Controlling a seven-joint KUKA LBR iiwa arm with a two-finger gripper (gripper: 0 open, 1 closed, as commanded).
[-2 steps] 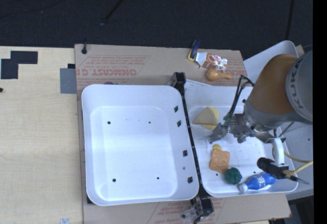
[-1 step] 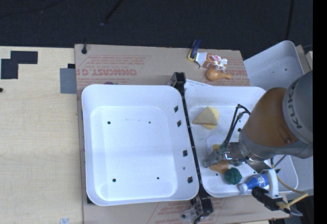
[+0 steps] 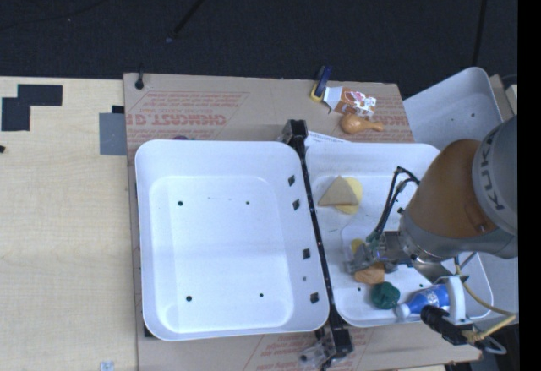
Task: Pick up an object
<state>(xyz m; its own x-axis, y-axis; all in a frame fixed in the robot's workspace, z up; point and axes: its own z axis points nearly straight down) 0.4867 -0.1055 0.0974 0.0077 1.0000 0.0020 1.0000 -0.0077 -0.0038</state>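
End effector [image 3: 368, 255] beside orange object [image 3: 369, 275].

left bin [image 3: 221, 323]: white plastic, smooth, slight sheen
right bin [image 3: 385, 154]: same white plastic
board under bins [image 3: 245, 107]: brown corrugated cardboard, matt, red print
bench top [image 3: 59, 226]: pale wood-look laminate, smooth
arm band [image 3: 448, 192]: orange, glossy
arm shell [image 3: 507, 183]: grey, smooth, semi-gloss
floor [image 3: 254, 6]: dark carpet, rough matt
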